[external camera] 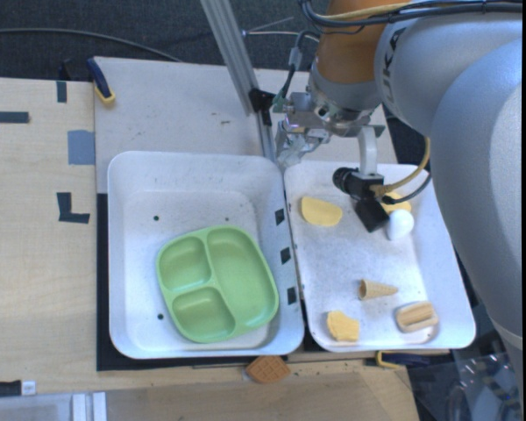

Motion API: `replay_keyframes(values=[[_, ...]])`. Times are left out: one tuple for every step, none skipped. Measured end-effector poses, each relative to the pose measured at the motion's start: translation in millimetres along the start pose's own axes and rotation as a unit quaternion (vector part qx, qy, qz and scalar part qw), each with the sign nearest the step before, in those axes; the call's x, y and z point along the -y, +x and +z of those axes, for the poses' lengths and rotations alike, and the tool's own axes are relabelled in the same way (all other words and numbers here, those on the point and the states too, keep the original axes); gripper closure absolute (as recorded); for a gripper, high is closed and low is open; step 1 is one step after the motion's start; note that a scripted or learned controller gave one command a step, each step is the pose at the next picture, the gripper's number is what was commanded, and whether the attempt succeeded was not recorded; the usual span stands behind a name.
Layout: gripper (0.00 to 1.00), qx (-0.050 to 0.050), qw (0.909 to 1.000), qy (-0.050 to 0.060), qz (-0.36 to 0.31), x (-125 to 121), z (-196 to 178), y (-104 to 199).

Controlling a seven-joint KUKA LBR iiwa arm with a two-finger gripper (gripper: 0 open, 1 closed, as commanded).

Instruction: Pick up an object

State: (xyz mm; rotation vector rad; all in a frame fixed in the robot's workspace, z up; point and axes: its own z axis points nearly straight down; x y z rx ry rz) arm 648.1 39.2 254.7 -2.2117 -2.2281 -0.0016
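Above the rim between the two bins, the gripper [291, 144] hovered; whether it was open or closed could not be told. Nearest lay a yellow half-round piece [320, 211] in the right bin [329, 266], probably light, stiff and smooth, best pinched across its narrow width.

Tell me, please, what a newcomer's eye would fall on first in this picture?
The bright green divided plate lies flat in the left bin and stands out first. Next comes the big grey arm with its orange band, reaching in from the right, its gripper over the far edge where the two bins meet. The right bin holds small scattered bits: a yellow wedge, a cone and a tan roll.
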Motion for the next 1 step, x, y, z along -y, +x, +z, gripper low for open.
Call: replay_keyframes(values=[[1.00,0.001,1.0000,0.000,0.000,-17.4,11.7,57.2]])
